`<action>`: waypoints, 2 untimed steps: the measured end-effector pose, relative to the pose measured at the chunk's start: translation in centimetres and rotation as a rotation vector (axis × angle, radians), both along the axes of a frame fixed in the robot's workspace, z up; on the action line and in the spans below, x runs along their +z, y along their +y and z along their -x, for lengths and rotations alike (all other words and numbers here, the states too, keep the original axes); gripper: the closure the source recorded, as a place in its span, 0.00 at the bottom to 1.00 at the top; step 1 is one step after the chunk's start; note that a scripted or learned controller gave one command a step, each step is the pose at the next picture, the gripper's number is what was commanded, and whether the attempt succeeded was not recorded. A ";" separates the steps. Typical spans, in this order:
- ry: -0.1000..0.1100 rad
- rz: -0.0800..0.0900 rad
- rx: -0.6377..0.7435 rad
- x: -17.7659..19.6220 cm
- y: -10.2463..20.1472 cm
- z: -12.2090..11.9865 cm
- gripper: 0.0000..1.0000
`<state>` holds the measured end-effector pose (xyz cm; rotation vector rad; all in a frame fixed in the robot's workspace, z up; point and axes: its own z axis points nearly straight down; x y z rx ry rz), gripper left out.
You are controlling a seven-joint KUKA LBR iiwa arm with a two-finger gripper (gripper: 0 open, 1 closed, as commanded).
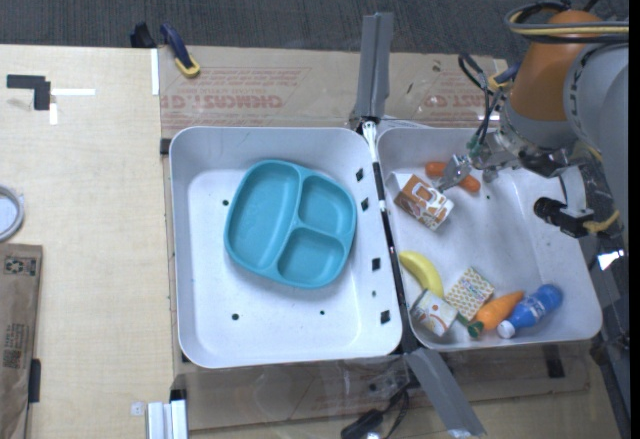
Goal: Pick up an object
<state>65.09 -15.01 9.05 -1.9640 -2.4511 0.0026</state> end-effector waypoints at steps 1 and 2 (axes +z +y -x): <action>0.007 0.001 0.003 0.6 -0.1 0.1 1.00; 0.000 0.001 0.061 17.4 7.5 -0.9 1.00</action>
